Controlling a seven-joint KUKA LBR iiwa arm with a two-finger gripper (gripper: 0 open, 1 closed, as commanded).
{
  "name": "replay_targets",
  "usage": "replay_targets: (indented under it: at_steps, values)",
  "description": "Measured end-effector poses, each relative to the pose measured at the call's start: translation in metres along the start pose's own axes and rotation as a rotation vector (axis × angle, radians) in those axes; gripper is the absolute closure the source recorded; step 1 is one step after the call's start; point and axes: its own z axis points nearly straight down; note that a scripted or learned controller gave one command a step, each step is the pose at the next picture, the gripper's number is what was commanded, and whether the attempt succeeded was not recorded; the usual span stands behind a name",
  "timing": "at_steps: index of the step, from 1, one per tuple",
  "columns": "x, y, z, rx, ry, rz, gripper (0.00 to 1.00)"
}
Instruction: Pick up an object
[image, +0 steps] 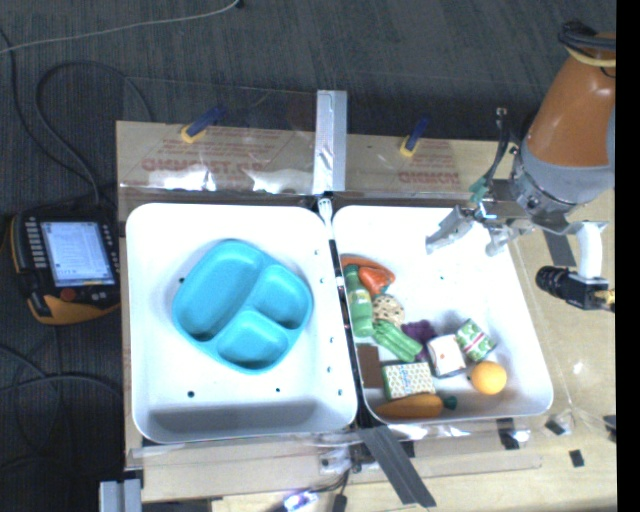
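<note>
The gripper (468, 232) hangs at the upper right of the frame, over the bare far corner of the right bin (535, 345), its two fingers spread apart with nothing between them. Below and left of it, the possible targets are heaped along the bin's left wall and lower edge: a green cucumber-like piece (397, 342), a small patterned box (408, 380), an orange ball (488, 379) and a carrot (408, 406) near the lower rim. The left bin (150, 330) holds a blue sectioned tray (243, 302). The risk I see is the crowding: items touch one another, so descending fingers may land on a neighbour, nudge the pile, or close on a rounded piece that slips free.
</note>
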Motion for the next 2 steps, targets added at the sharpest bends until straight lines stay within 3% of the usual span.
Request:
replay_targets:
  at_steps: [1, 2]
  values:
    - [-0.047, -0.053, 0.118, 0.002, 0.0, -0.043, 0.0]
    - [-0.087, -0.077, 0.179, -0.005, 0.006, 0.064, 0.0]
